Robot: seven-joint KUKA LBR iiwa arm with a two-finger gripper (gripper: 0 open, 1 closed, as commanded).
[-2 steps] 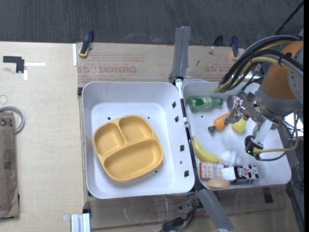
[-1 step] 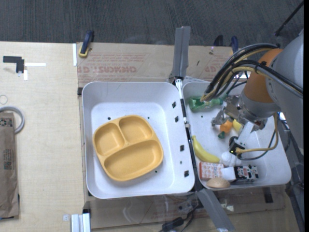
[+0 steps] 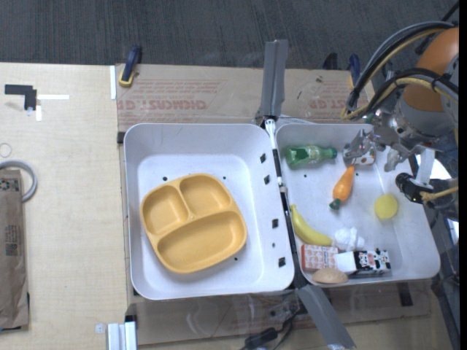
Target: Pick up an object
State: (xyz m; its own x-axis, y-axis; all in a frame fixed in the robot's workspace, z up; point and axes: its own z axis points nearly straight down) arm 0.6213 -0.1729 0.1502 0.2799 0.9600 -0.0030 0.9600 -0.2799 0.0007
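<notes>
The arm comes in from the right of the frame and its gripper [image 3: 361,150] hangs over the upper part of the right bin [image 3: 416,272], just above the carrot [image 3: 344,185]. Are the fingers open or shut? I cannot tell; the metal parts blur together from this slant, and nothing shows between them. No object is chosen by name, so the candidates all lie in that bin: the carrot nearest, tilted with its green end down; a green bottle [image 3: 309,154] lying flat to the gripper's left; a yellow ball [image 3: 387,207] lower right; a banana [image 3: 309,229] along the left wall; and a carton [image 3: 368,262] in the clutter at the bottom. The left bin [image 3: 142,268] holds a yellow tray [image 3: 193,223], well apart from the action. The risks, as I read them: the carrot is narrow and slanted, so a descent off its axis could knock it aside, and the bottle and ball would likely roll away. The bin's upper wall sits close to the gripper too, so a drift upward could clip it.
</notes>
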